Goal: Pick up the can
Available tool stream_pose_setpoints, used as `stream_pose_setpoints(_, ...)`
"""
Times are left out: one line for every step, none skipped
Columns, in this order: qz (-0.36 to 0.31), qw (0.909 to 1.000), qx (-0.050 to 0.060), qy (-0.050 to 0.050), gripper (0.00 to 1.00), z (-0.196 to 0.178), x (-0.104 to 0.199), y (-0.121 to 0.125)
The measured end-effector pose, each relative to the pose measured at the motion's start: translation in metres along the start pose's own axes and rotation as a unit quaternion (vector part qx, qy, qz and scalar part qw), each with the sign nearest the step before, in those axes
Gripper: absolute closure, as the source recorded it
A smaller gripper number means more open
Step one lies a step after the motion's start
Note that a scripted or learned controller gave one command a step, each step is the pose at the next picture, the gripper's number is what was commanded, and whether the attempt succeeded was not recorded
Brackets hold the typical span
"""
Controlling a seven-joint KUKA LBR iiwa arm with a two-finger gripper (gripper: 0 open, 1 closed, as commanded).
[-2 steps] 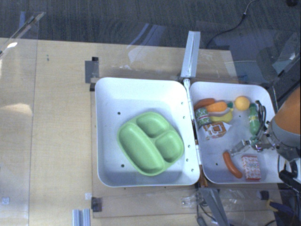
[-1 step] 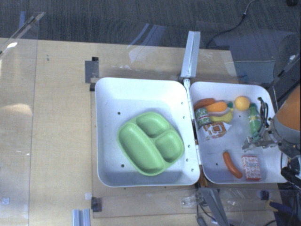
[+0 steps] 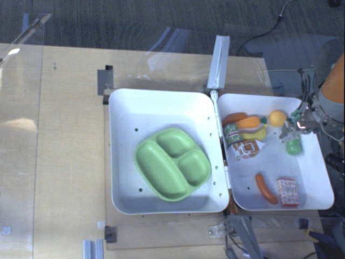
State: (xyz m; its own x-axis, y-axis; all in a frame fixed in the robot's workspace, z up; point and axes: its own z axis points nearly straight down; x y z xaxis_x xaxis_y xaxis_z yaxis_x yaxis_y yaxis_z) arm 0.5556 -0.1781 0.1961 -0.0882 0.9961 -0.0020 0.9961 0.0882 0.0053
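The can [image 3: 233, 136], with a green and white label, lies on its side at the left edge of the right bin [image 3: 312, 169], close to the divider. My gripper [image 3: 294, 129] hangs over the upper right part of that bin, well to the right of the can. A small green object [image 3: 294, 147] sits just below the gripper, and I cannot tell whether they touch.
Around the can lie a reddish sausage [image 3: 234, 117], an orange carrot [image 3: 249, 123], a yellow piece [image 3: 254, 135] and a white-brown packet [image 3: 248, 149]. A lemon [image 3: 277, 117], another sausage [image 3: 266, 188] and a red carton [image 3: 287, 191] are also there. The left bin [image 3: 124, 123] holds a green divided plate [image 3: 172, 163].
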Motion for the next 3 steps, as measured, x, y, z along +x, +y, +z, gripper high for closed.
stream_pose_setpoints(-0.004, 1.0000, -0.002, -0.001, 1.00, -0.009, 0.000, 0.003)
stream_pose_setpoints(-0.004, 1.0000, -0.001, -0.001, 0.00, -0.009, 0.001, 0.003)
stream_pose_setpoints(-0.047, 0.9989, 0.000, 0.000, 0.00, 0.103, -0.007, -0.055)
